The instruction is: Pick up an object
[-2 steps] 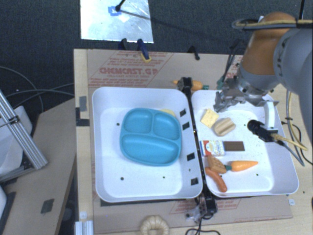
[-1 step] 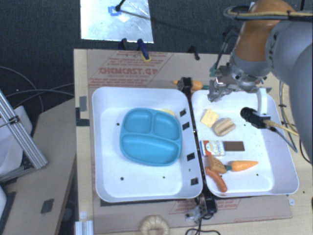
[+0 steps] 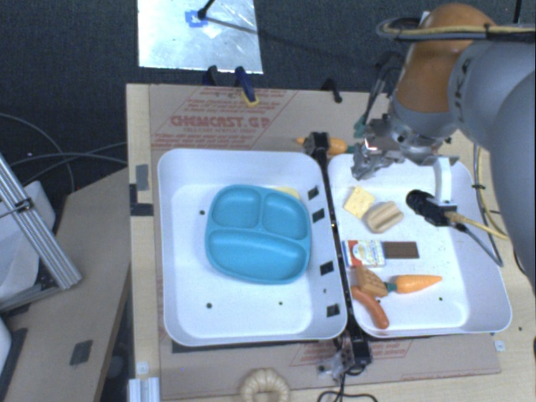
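Note:
My gripper (image 3: 367,166) hangs over the far left corner of the right bin (image 3: 481,304), just above and behind a yellow cheese slice (image 3: 358,201). Beside the cheese lies a tan bread roll (image 3: 383,217). Nearer the front are a brown chocolate bar (image 3: 400,250), a red and white packet (image 3: 363,253), an orange carrot (image 3: 414,283) and a reddish sausage (image 3: 372,307). Nothing hangs visibly from the gripper.
A blue divided plate (image 3: 258,233) lies in the left bin (image 3: 180,308). A black cylindrical part (image 3: 425,207) with a cable reaches over the right bin's right half. An orange item (image 3: 335,146) sits just behind the bins' divider. The grey arm (image 3: 494,82) covers the far right.

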